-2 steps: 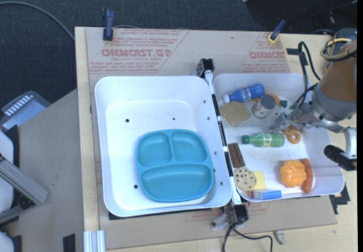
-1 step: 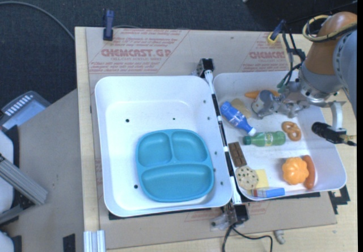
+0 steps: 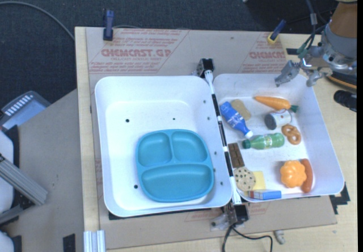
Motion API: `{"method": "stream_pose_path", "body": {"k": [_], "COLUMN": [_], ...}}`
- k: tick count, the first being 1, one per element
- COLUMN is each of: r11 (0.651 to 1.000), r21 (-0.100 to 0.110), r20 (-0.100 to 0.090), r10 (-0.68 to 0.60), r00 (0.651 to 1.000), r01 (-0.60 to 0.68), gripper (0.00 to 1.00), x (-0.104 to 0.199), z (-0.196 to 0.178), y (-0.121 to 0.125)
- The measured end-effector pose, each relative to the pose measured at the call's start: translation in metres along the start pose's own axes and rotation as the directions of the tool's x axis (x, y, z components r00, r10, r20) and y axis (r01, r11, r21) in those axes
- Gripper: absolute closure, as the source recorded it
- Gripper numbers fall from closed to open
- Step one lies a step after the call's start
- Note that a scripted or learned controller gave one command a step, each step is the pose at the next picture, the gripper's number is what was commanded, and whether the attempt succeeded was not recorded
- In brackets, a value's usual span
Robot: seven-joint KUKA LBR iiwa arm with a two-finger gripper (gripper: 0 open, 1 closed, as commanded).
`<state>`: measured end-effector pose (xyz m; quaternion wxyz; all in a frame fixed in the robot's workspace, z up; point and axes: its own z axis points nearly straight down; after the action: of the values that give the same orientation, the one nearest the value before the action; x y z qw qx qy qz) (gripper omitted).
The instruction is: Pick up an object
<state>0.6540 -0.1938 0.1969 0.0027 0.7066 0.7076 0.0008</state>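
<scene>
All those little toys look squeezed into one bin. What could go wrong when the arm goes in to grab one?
The blue bottle, green bottle and carrot lie close together, so the pincer may nudge a neighbour or catch two. The cookie sits near the right bin wall, leaving little room, and round pieces could roll away.
</scene>
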Motion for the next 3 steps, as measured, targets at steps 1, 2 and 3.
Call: {"method": "stream_pose_path", "body": {"k": [1, 2, 3], "r11": [1.0, 1.0, 1.0], "r21": [0.007, 0.002, 0.002], "r20": [-0.004, -0.001, -0.001], "r10": [0.0, 0.001, 0.002], "r00": [1.0, 1.0, 1.0], "r01": [0.0, -0.001, -0.002], "gripper": [0.0, 0.0, 0.0], "x": [0.055, 0.029, 0.023], "z": [0.091, 0.034, 0.102], "y": [-0.035, -0.025, -0.057]}}
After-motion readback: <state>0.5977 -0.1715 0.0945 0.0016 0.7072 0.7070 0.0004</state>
